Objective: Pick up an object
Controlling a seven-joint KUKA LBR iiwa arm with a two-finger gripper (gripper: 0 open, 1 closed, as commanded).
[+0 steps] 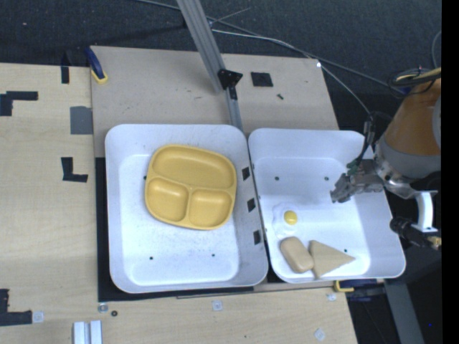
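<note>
Presently the arm (416,131) reaches in from the right and hangs over the right bin (373,260). Its gripper (346,189) sits above the bin's upper right part, pointing left and down. The fingers are dark and small against the white floor; whether they stand apart or together cannot be told. Nothing is seen between them.

Right bin contents, all in the lower half:
- a white piece with a yellow centre (287,217), like a fried egg, near the left wall;
- a tan roll (295,254) just below it;
- a tan wedge (329,258), just beside the roll on its right, perhaps touching it.

All three lie apart from the gripper, below and to its left.

Left bin (125,256): one yellow tray (191,185) with three compartments, lying flat in the upper middle.

Both bins stand side by side, touching, on the bench (43,206). A grey bar (203,31) slants down from the top to the bins' meeting edge.
</note>
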